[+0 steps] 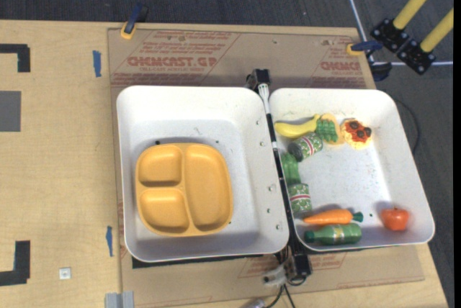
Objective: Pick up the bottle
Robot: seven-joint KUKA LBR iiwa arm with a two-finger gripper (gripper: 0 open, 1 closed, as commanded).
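A green bottle [333, 233] with a yellow label lies on its side along the front wall of the right bin [403, 155]. Just behind it, almost touching, lies an orange carrot [331, 216]. A second green bottle-like toy [292, 180] with a patterned label lies lengthwise against the bin's left wall.
The right bin also holds a banana [295, 128], a green can [308, 147], a green bumpy toy [327, 130], a small pizza-like piece [356, 132] and a tomato [395, 219]. In the left bin [144, 105] rests an orange divided plate [184, 188].
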